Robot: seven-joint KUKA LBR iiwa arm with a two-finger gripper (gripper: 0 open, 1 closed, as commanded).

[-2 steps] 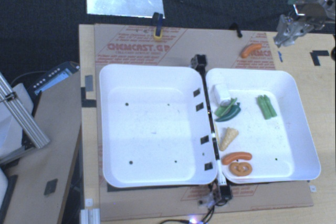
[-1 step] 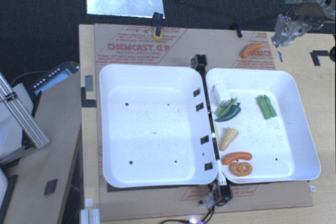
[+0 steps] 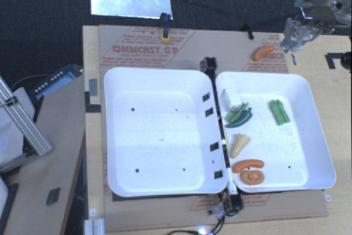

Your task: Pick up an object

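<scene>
Bench with 2 white bins, and the pick hasn't happened yet as far as I can tell.

Right bin (image 3: 316, 118) has the goods: a white block (image 3: 231, 98), a dark green pepper (image 3: 238, 115), a green bean bundle (image 3: 279, 111), a cone (image 3: 239, 145), a sausage (image 3: 248, 164) and a pretzel (image 3: 252, 176). Another sausage (image 3: 263, 52) lies outside on the board, just beside the gripper (image 3: 296, 36), which hangs up at the far right corner, clear of both bins. Can't tell whether the claw is open or closed, but nothing's visibly in it. Left bin (image 3: 110, 118) has no items. So basically all of it's left: descend, close, lift.
</scene>
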